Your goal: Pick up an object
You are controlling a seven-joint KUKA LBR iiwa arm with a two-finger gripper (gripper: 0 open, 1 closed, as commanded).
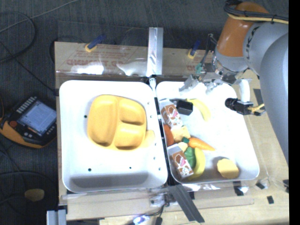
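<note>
Just below the pincer, state unclear, lies a banana, apart.

My arm is grey with an orange band above the wrist. Both bins are white; the left bin carries a yellow divided plate. In the right bin I see a yellow banana, an orange carrot, a yellow block, a black piece and two brown-and-white patterned cartons.
</note>
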